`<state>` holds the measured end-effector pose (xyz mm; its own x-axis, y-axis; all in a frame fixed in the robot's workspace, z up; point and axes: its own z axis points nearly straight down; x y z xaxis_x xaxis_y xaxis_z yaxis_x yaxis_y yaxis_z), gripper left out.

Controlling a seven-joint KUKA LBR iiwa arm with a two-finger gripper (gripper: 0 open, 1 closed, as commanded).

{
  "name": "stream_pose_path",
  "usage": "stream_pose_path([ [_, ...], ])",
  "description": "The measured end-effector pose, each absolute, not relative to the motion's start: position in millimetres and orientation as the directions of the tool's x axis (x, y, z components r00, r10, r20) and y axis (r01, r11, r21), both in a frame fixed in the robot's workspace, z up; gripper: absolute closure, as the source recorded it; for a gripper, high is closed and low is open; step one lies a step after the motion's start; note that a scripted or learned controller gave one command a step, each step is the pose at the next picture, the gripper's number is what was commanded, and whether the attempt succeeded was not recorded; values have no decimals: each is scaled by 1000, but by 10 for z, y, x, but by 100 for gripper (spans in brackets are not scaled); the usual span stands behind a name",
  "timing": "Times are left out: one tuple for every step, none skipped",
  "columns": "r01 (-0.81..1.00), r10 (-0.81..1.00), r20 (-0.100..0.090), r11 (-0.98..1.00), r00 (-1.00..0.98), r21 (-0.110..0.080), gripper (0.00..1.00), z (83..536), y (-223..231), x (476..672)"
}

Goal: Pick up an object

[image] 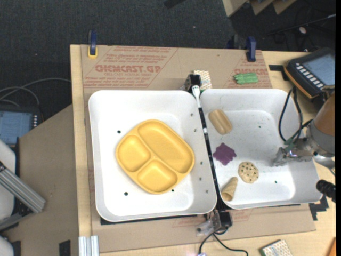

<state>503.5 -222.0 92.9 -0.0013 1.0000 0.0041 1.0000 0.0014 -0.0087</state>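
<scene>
The right white bin holds a tan bread-roll shape near its left wall. Below the roll lie a purple lumpy piece, a round speckled cookie and a tan cone at the front left. My gripper hangs low over the right part of this bin, about a hand's width to the right of the cookie and touching none of the objects. The grey arm enters from the right edge.
The left white bin carries a yellow three-compartment plate. A green object lies on the bench behind the right bin. A black cable loops over the right bin's far right corner. A tablet sits at the far right.
</scene>
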Motion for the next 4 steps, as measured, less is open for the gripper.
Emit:
stream_pose_path([
  [1000,1000,1,-2,2,-2,100,1109,-2240,4779],
  [1000,1000,2,0,0,-3,100,879,-2234,4785],
  [1000,1000,3,4,-4,-2,100,972,-1683,4795],
  [1000,1000,-9,-4,4,13,100,2062,-2285,4807],
])
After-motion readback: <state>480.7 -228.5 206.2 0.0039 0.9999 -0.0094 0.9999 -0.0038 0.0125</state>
